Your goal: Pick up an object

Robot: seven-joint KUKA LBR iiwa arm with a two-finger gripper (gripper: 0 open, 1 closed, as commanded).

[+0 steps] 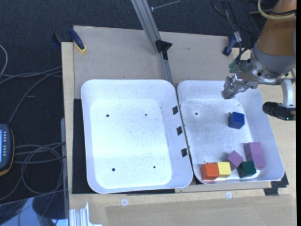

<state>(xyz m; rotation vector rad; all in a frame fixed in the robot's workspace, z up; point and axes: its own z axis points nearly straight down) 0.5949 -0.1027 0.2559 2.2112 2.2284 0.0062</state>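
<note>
Whether the grey metal end effector (230, 91) is released or clenched I cannot tell; it hangs above the small blue cube (236, 120), apart from it.

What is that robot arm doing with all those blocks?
The arm's tool hangs over the back of the right bin, near a blue block, and holds nothing. Orange, yellow, green and two purple blocks sit clustered at the bin's front corner.
</note>
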